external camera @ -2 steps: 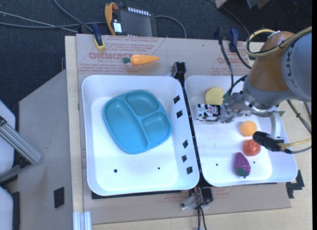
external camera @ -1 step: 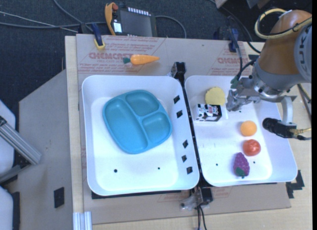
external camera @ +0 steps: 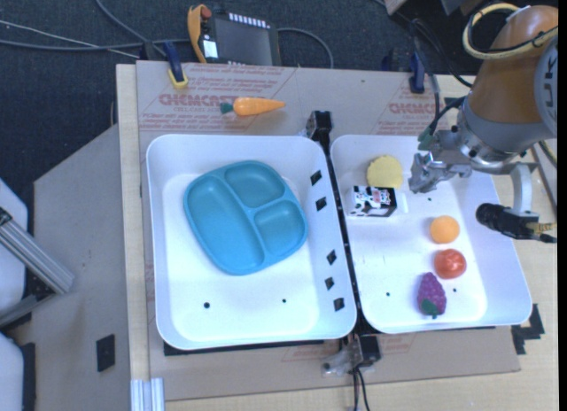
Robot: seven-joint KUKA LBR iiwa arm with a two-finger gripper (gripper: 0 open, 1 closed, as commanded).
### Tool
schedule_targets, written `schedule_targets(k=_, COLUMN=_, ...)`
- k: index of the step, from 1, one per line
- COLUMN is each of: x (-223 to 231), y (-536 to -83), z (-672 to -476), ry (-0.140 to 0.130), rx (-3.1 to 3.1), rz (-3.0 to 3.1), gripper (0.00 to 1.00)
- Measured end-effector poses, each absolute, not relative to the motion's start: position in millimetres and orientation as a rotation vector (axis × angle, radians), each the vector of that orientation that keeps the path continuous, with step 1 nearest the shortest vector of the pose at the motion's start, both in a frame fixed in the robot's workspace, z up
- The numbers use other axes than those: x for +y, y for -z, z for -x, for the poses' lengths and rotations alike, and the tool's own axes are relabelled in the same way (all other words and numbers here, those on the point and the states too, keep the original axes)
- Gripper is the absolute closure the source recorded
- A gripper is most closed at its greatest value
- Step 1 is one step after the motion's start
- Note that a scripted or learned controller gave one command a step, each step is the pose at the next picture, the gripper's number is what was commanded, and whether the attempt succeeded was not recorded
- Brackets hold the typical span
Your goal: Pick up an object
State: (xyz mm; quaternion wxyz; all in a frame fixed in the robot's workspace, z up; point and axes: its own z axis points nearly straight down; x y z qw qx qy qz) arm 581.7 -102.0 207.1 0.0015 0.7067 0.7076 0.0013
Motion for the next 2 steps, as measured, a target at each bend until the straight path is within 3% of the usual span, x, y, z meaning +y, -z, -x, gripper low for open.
schedule_targets(k=2, x=18, y=-212, z=-561.6, ry=-0.003, rx=2.232, rz=-2.215, gripper=1.0)
